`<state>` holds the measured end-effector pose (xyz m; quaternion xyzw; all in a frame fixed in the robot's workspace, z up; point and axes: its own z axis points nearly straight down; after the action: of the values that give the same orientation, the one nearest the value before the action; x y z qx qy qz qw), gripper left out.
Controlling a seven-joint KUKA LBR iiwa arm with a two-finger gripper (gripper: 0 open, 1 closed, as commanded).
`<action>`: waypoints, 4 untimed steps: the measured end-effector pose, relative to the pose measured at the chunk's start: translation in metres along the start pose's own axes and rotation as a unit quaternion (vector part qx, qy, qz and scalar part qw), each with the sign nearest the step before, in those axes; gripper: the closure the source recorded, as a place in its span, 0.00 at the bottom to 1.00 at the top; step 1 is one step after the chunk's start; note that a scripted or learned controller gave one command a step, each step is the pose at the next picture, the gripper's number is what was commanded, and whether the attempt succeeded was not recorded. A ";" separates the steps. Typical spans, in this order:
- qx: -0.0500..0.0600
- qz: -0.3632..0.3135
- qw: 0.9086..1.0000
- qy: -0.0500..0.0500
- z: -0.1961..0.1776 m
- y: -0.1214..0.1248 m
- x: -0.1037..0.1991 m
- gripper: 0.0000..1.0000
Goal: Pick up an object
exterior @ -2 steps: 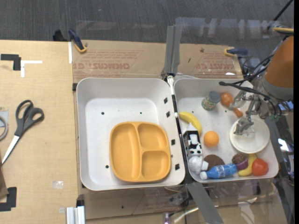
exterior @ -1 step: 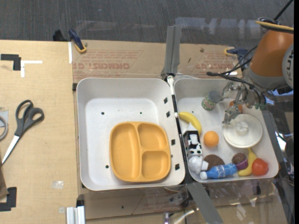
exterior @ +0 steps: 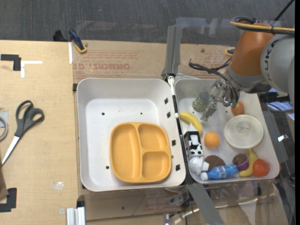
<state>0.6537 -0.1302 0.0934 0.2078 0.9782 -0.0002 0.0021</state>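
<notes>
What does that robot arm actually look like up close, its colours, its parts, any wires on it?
The arm is smooth and rounded, light grey, with a broad orange band above the wrist. Black cables loop out beside the wrist. At its tip sits a small silvery metal gripper with thin fingers. No lettering on it is legible from this view.

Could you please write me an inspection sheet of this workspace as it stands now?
Surface: bench bears left bin and right bin.
Job's things: right bin holds banana, orange, white bowl, blue bottle, tomato.
Clutter: yellow tray in left bin; scissors on bench.
Grippers: tool over right bin's far end.
Cables: black cable by the wrist.
Surroundings: dark floor.
</notes>
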 end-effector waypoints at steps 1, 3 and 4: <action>0.000 -0.048 0.999 0.000 0.000 -0.073 0.008 0.00; 0.000 0.039 0.999 -0.005 -0.012 -0.069 -0.020 1.00; 0.000 0.056 0.998 -0.001 -0.131 -0.025 -0.004 1.00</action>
<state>0.6469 -0.1544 0.2249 0.2625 0.9649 0.0001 0.0030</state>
